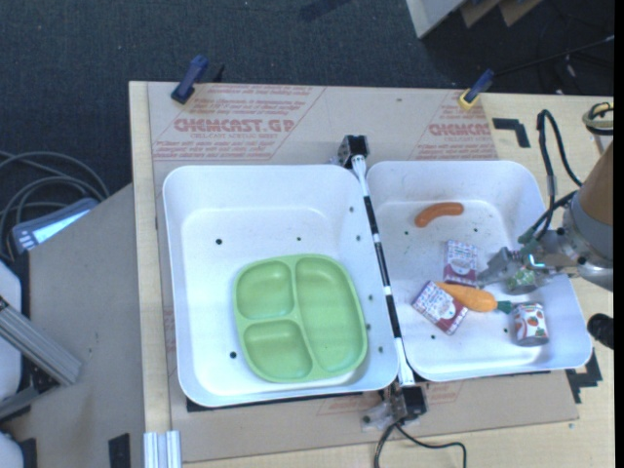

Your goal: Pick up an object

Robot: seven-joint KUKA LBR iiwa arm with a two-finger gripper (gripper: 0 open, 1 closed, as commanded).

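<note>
The counter (244,125) carries two shallow white bins side by side. Nearest the camera, the left bin (195,203) holds a green divided tray (298,316) with three compartments, lying flat in the bin's lower middle. In the right bin (439,359), toward its near right corner, a small can with a red and white label (528,324) lies on its side. Just left of it, a toy carrot (469,297) lies with its green end pointing right, its orange tip touching a small red and white packet (438,306). A second packet (461,258) sits just beyond the carrot. The claw (509,267) hangs over the bin's right side, just beyond the carrot's green end; whether it is spread or pressed together cannot be told. Farthest back, a toy sausage (439,214) lies apart from the other items.
</note>
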